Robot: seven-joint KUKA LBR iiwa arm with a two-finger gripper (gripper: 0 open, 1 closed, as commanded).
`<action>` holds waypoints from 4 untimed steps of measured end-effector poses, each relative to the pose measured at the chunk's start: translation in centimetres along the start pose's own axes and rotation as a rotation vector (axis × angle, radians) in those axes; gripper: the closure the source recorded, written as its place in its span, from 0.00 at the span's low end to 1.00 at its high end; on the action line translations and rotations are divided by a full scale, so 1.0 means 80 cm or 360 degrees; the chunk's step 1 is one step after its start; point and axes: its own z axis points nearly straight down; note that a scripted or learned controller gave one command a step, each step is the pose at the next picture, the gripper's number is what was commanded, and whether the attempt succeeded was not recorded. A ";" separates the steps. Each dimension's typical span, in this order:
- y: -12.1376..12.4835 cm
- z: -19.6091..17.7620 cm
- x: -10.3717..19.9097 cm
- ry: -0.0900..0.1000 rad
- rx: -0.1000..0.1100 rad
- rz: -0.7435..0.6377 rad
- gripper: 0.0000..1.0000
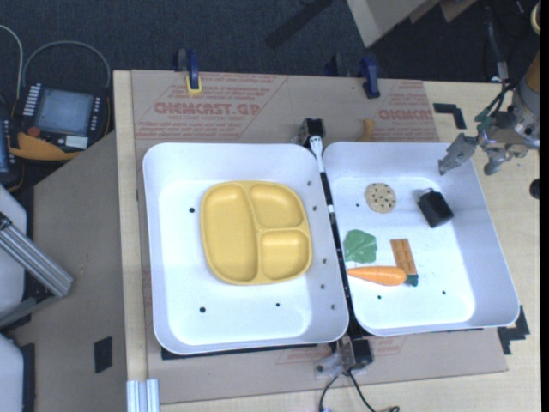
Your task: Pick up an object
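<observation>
Five small things lie in the right bin [480,307]: one carrot [377,275], one green leaf [360,246], one round cookie [380,197], one brown block [402,256] and one black block [435,208]. The carrot sits near the bin's 7 o'clock area, long axis running 3 to 9 o'clock, tip toward 9. One yellow divided plate [255,231] fills the left bin [171,299]. The board behind reads "CHEMCAST GP" [206,108]. The gripper [477,148] hovers at the right bin's 2 o'clock rim, fingers spread and grasping nothing.
</observation>
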 end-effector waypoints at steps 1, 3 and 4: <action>0.004 -0.011 0.001 -0.0006 -0.0023 -0.0006 0.00; 0.007 0.107 0.018 -0.0003 -0.0015 -0.0008 0.00; 0.007 0.160 0.019 -0.0003 -0.0014 -0.0008 0.00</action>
